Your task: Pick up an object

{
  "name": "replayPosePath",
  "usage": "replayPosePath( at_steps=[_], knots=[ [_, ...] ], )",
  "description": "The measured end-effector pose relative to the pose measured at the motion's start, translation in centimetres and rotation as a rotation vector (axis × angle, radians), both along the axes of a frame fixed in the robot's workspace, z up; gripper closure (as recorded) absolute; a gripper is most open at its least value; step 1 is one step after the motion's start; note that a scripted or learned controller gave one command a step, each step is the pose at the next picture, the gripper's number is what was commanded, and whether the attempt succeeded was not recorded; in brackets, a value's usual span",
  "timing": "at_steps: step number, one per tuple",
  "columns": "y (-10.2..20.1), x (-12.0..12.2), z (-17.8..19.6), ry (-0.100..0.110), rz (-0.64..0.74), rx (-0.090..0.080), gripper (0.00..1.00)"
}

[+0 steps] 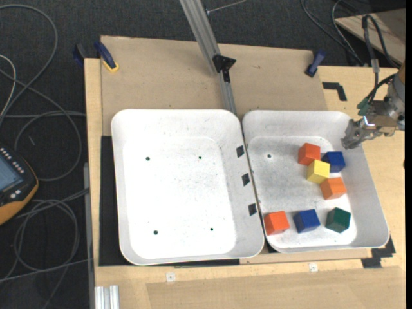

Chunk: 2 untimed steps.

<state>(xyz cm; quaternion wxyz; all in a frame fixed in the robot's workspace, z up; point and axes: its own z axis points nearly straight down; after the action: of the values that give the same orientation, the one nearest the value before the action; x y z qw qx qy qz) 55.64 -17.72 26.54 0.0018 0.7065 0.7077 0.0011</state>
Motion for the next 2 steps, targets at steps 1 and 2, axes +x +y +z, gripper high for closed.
replayPosePath(
  at_steps=[1,2],
  knots=[
    [5.5,-1.8,-0.8,0.006,0.004,0.004,1.00],
    [10.9,-3.0,0.0,0.005,0.005,0.005,1.00]
  ],
)
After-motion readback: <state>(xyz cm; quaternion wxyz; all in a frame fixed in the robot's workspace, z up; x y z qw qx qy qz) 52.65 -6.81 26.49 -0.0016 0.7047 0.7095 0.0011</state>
